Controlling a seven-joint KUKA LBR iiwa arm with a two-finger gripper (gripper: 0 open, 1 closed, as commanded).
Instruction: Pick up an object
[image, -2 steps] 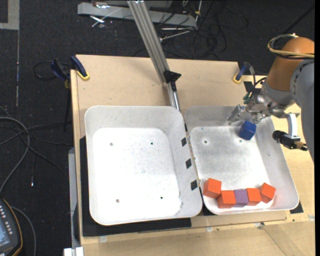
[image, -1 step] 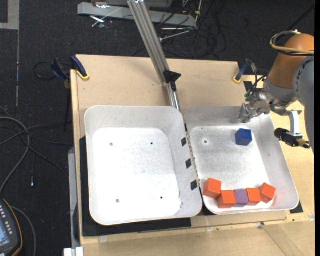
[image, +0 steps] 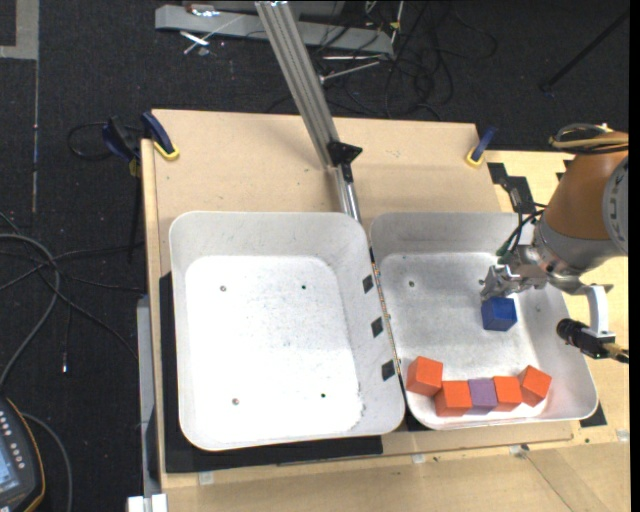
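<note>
Where the wooden bench (image: 300, 160) spreads under everything, two shallow white bins side by side, touching along the middle seam. Left bin (image: 200, 240) larger-looking from this slant, floor speckled with faint dark flecks. Right bin (image: 420, 245) beside it, holding all the blocks.

Reaching in from the right: grey arm (image: 600, 215) with its orange band above the wrist, bent down over the right bin's far side. At its end, gripper (image: 498, 290) low over the bin floor, directly above the blue block (image: 499, 314) and seemingly touching its top edge. Fingers too small and blurred to read; cannot tell whether spread or closed, nor whether the blue block sits between them.

Slanting down from the top toward the seam between the bins, a grey metal pole (image: 305, 85) ending in a dark clamp.

Along the right bin's near wall, a tight row of small blocks: orange block (image: 425, 375) at the left end, a second orange one (image: 456, 396) just beside it, purple block (image: 483, 392) next, then two more orange ones, the last (image: 536, 384) tilted at the right end. Blue block well apart from that row, nearer the bin's middle.
</note>
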